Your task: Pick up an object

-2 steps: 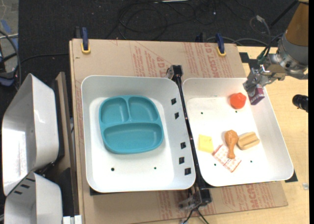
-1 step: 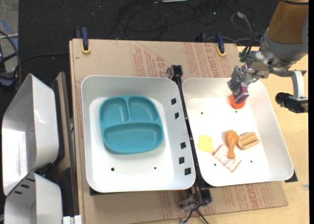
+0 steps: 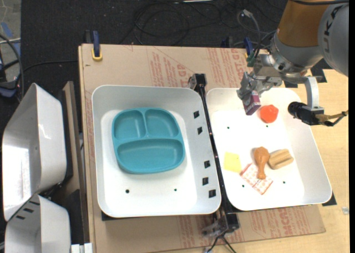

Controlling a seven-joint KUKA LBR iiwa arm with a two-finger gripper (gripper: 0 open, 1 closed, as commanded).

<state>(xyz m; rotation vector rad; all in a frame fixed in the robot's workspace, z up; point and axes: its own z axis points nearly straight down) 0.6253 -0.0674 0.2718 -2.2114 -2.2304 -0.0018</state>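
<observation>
My gripper [image 3: 252, 101] hangs over the far left part of the right bin [image 3: 310, 191], just left of a red-orange round object [image 3: 269, 114]. A small purplish piece shows at the gripper's tip, and I cannot tell what it is. Nearer the front of the same bin lie a tan drumstick-shaped toy [image 3: 260, 160], a brown bread-roll shape [image 3: 280, 158], a yellow square [image 3: 232, 162] and a red-and-white packet [image 3: 259, 182] partly under the drumstick.
The left bin [image 3: 105, 191] holds a teal divided plate [image 3: 148, 140]. A black divider with clips [image 3: 208, 135] runs between the two bins. Both bins rest on a cardboard sheet [image 3: 155, 63]. White containers [image 3: 30, 141] stand off the bench at the left.
</observation>
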